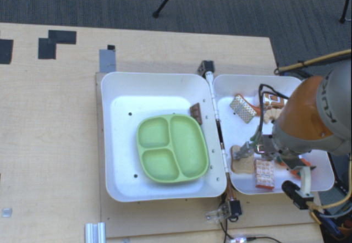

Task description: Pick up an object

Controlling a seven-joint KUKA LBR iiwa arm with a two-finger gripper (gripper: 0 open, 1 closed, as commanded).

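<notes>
My gripper (257, 147) hangs low over the right bin (225, 105), near its left middle, under the grey wrist with its orange band. Just below and left of it lies a tan, toast-like piece (238, 164). A red-and-white patterned packet (264, 174) lies beside that, near the bin's front. A grey meshed piece (242, 108) with an orange strip (252, 109) rests at the back of the bin. Small pale and orange things (270, 105) sit at the back right, partly hidden by the arm. Nothing shows between the gripper's tips.
The left bin (118, 143) holds a green three-part plate (172, 148) and a small brown piece (195, 110) by its right wall. A ridge (216, 126) divides the two bins. The arm covers the right bin's right half.
</notes>
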